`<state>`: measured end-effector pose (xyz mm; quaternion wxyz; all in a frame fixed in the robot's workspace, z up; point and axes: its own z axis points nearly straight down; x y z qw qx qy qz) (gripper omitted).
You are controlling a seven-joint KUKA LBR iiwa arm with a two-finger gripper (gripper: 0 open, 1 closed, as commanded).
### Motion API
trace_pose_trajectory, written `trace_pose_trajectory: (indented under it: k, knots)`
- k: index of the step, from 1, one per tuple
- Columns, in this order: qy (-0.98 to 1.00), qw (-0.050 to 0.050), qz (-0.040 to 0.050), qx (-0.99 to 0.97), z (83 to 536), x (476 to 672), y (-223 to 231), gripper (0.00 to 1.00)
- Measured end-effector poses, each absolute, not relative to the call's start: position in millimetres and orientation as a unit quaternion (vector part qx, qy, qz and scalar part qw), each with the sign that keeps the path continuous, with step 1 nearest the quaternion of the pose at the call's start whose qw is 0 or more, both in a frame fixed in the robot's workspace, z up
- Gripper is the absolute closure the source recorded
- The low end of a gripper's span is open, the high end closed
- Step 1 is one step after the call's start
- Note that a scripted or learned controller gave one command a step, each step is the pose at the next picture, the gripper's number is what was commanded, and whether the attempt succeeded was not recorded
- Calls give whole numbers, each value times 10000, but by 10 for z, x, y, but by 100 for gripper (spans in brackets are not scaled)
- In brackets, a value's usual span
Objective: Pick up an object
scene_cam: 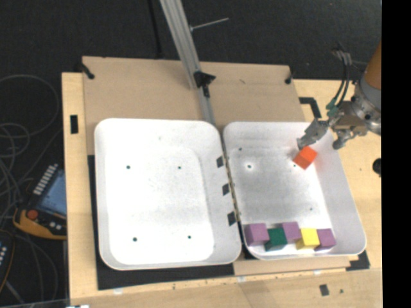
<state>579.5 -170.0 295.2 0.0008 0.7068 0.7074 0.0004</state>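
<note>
We locate the gripper at the upper right of the frame, over the right bin, its fingers spread apart with nothing between them. The orange block lies in the upper right of that bin, just below and left of the fingertips, tilted, with bare floor around it. The purple blocks, green block and yellow block line the bin's lower wall, well apart from it and no obstruction.

floor: dark | bench: tan board | cables: left | metal pole: slanted
</note>
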Motion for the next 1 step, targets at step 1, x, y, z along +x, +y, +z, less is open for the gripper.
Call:
trace_pose_trajectory:
  k: [1]
  knots:
    - [7069, -31, -21, 7073, 1372, 5148, -1642, 0]
